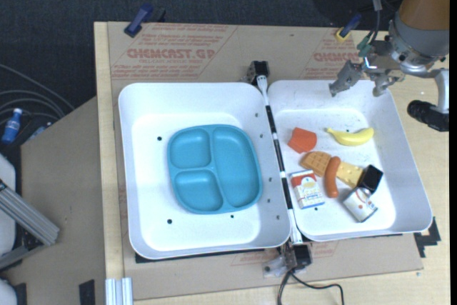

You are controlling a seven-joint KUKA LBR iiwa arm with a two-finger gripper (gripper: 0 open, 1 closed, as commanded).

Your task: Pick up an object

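Hand (363, 79) hovers spread wide and empty above right white plastic bin's (407, 175) far edge, likely staging a descent toward curved yellow toy banana (350, 136).

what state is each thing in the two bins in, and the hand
hand: open, above the right bin's far rim, holding nothing
blue tray: flat in the left bin
banana: lying flat
orange block: resting, apart from the banana
hot dog: lying across the cracker packet
small carton: lying flat
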